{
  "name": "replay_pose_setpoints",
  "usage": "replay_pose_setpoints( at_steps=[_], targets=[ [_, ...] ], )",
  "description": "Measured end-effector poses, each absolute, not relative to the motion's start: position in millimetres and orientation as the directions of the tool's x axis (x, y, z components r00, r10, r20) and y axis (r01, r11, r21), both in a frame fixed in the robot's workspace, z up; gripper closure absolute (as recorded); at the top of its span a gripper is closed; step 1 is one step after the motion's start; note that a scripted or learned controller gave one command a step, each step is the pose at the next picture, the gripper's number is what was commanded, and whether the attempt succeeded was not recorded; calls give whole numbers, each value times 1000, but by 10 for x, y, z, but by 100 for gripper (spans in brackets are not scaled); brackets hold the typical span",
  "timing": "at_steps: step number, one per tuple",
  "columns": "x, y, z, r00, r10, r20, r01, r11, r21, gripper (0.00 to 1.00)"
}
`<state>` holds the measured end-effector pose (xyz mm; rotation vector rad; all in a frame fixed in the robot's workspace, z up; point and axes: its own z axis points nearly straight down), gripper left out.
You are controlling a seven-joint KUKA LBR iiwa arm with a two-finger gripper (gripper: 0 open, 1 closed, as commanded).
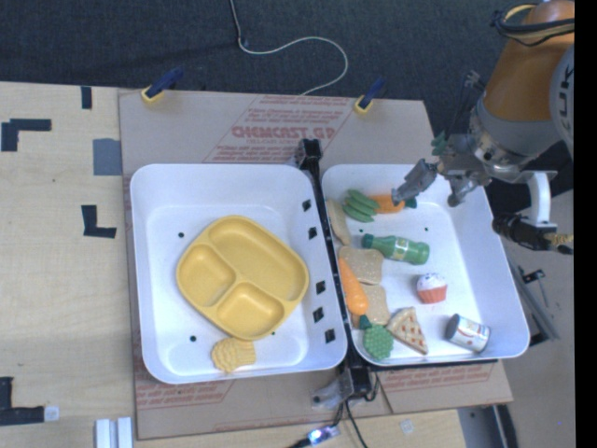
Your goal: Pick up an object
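My gripper (437, 189) hangs over the far part of the right bin (494, 250), its two fingers spread open with nothing between them. The left finger (411, 184) is just beside the orange end of a small carrot with a green top (368, 203). Nearer the front lie a green bottle (397, 247), a cupcake (430, 288), a silver can (466, 332), a pizza slice (408, 329), a long orange carrot (354, 290), bread slices (366, 268) and a green broccoli piece (378, 343).
The left bin (154, 250) holds a yellow divided plate (242, 275) and a tan waffle-like biscuit (232, 353) at its front. Black clips (317, 250) run along the wall between the bins. A white cable (298, 45) lies behind the bench.
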<state>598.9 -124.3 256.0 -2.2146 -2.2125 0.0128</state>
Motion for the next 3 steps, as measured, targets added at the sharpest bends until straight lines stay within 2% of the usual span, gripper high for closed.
replay_pose_setpoints(
  at_steps=[1,3],
  targets=[
    [6010,-1242,2630,-2,1000,0,1000,2,-1,0],
    [6011,-1071,1603,-1,1000,0,1000,1,-6,0]
  ],
)
